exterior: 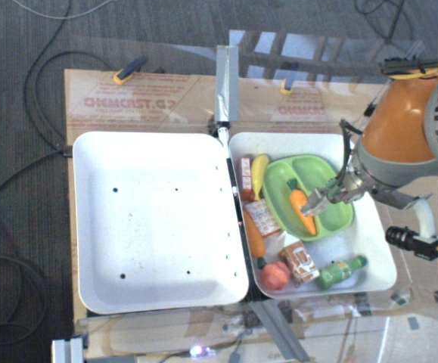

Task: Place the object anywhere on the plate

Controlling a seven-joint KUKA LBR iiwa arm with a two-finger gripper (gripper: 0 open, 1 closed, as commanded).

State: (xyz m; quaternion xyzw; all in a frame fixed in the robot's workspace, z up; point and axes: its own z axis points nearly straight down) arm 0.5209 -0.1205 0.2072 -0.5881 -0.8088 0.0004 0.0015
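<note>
Right, the grey KUKA arm with the orange band [400, 123] reaches in from the right over the right-hand shallow white bin [381, 274]. Its two-finger gripper [318, 203] sits low over the green divided plastic plate [313, 171], tips right at the small orange toy carrot [302, 209]. The carrot lies on the plate, in the front compartment, green top pointing toward the back. The gripper touches or nearly touches the carrot's right side, but I cannot tell whether it is released or clenched (too small and blurred at the tips).

Left of the plate, along the bin's left wall: a yellow toy banana [259, 174] upright-ish beside a narrow red packet [245, 176], then a white-and-red printed snack packet [262, 218] just below, touching the plate's edge. A long orange object [255, 240] lies under that packet. At the front of the bin: a round pinkish-red toy fruit [276, 276], a brown-and-white small carton [302, 263] just beside it, and a green plastic bottle [341, 271] lying on its side.

The left-hand shallow white bin [158, 218] sits touching the right one.
</note>
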